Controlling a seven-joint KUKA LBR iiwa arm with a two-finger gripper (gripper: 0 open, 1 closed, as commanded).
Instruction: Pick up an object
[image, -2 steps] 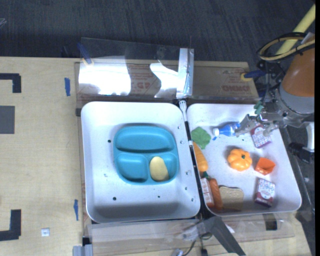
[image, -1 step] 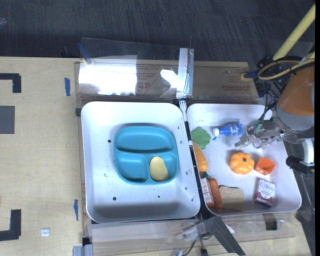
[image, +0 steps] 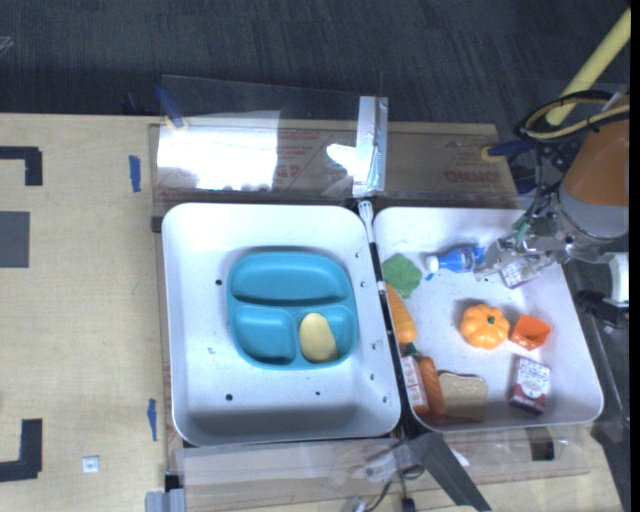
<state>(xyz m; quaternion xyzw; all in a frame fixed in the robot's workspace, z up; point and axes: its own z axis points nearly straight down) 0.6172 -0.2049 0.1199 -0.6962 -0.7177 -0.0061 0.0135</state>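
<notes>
My gripper hangs over the back right part of the right bin, below the arm's orange band. A small blue bottle with a white cap lies just left of the gripper, its right end close to or under it. I cannot tell whether they touch. Further forward in this bin sit an orange pumpkin, an orange-red block and a dark red carton. A green piece, a carrot, a bread slice and a red item lie along the bin's left side.
The left bin holds a blue divided tray with a yellow egg-shaped object in its front right compartment. A clear plastic sheet and an upright divider stand behind the bins. Cables hang by the arm.
</notes>
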